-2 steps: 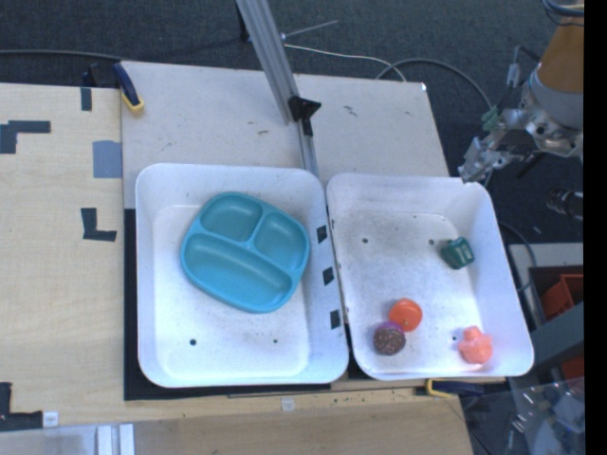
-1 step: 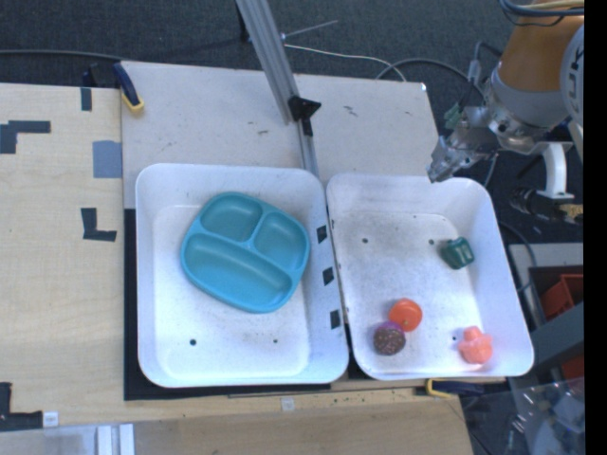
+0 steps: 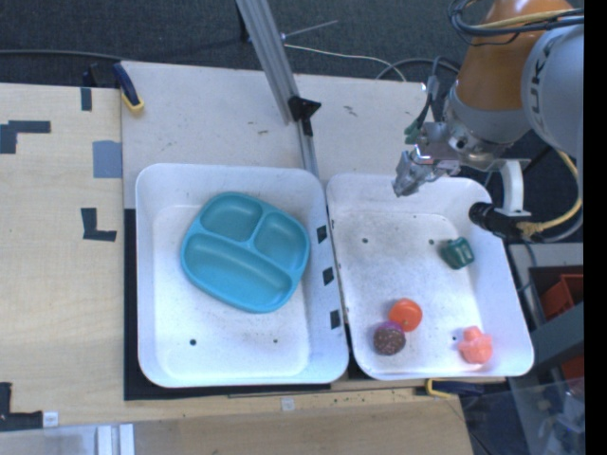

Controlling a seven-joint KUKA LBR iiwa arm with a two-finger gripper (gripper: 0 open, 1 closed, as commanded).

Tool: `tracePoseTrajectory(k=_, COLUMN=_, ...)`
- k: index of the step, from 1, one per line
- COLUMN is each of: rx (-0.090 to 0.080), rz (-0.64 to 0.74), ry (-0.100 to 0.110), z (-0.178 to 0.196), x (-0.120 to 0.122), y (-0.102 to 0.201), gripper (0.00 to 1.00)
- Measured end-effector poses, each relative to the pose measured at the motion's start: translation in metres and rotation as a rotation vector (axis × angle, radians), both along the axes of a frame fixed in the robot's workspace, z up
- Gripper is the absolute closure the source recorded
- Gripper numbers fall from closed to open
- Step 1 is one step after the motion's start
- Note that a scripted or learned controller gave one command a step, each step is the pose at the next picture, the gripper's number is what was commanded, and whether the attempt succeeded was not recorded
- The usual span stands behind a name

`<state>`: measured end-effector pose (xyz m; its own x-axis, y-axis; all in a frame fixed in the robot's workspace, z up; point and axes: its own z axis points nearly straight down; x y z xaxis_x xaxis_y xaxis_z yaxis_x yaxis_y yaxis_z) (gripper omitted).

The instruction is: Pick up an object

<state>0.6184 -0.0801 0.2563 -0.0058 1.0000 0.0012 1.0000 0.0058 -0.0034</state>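
Pincer (image 3: 406, 184): poised over the right bin's (image 3: 353, 254) far rim, carrying nothing; opening cannot be told. Likely targets lie loose nearer the camera: green block (image 3: 458, 252), orange ball (image 3: 406, 314), brown ball (image 3: 388, 339), pink toy (image 3: 474, 345).

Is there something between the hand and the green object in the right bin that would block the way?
Nothing visible does. The hand is over the far rim of the right bin, and the green object lies by the right wall. Bare bin floor lies between them. The orange, brown and pink objects lie nearer the front edge, off that path.
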Motion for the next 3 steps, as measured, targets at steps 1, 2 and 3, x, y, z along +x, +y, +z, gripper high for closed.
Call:
tracePoseTrajectory(k=1, rx=0.000, rz=0.000, ry=0.000, z=-0.016, x=-0.009, y=0.049, gripper=1.00)
tracePoseTrajectory(k=2, rx=0.001, rz=0.002, ry=-0.001, z=-0.010, x=-0.017, y=0.107, gripper=1.00)
tracePoseTrajectory(k=3, rx=0.000, rz=0.001, ry=-0.002, z=-0.012, x=-0.019, y=0.155, gripper=1.00)
